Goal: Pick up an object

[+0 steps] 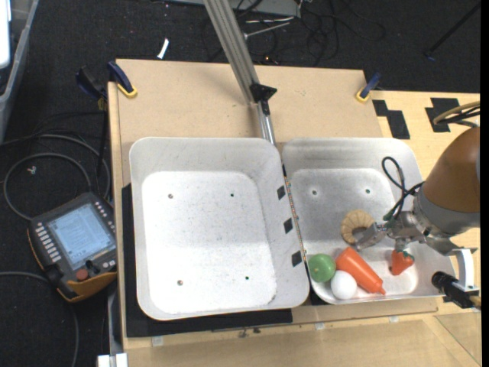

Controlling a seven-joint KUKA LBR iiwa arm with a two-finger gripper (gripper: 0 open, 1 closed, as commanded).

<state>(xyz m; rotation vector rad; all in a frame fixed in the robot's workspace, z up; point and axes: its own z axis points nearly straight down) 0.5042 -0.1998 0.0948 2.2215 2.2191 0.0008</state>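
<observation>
Orange carrot [361, 271] lies in the right bin [328, 167], between a green ball [322, 267], a white egg [344, 285] and a tan ring [357, 223]. The gripper [386, 235] hovers just above; fingers' spread, can't tell.

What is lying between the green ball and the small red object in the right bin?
In the camera view, the orange carrot lies between the green ball and the small red object, with the white egg just below the carrot.
</observation>
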